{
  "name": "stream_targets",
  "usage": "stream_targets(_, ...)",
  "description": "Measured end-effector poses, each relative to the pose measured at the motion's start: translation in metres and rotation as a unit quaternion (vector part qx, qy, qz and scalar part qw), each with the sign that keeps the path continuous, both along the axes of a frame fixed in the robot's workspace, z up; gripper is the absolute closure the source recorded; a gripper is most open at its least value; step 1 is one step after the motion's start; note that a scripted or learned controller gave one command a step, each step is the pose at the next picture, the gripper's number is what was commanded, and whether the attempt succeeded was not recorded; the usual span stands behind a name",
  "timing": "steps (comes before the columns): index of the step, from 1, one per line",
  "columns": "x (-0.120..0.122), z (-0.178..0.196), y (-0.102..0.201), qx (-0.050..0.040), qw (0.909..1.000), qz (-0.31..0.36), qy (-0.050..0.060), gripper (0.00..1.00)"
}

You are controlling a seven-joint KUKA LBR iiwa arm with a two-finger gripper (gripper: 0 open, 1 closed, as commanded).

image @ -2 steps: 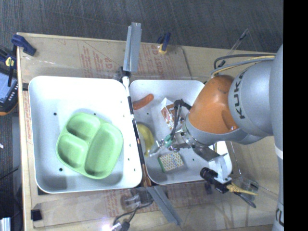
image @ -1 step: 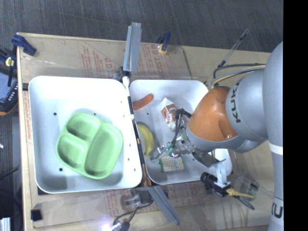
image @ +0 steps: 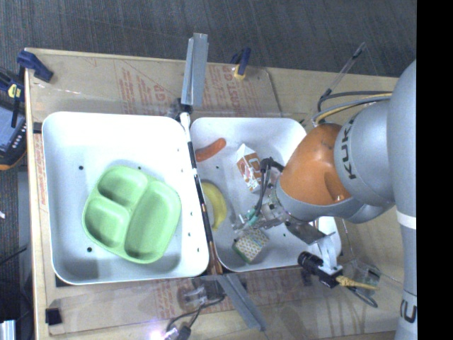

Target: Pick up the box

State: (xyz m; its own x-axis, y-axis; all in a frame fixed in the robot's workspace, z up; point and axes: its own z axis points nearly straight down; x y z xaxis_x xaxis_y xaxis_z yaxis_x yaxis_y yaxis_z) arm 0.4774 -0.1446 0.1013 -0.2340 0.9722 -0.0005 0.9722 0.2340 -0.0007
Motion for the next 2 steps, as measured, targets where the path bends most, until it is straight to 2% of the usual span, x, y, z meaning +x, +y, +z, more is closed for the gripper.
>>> stream_targets(1,0.0001,0.0,0.0001,-0.0002,1.0,0.0,0.0,0.0)
stream_targets(2,0.0008,0.0094,0.0,-0.0014,1.0,0.003,-0.001,1.0)
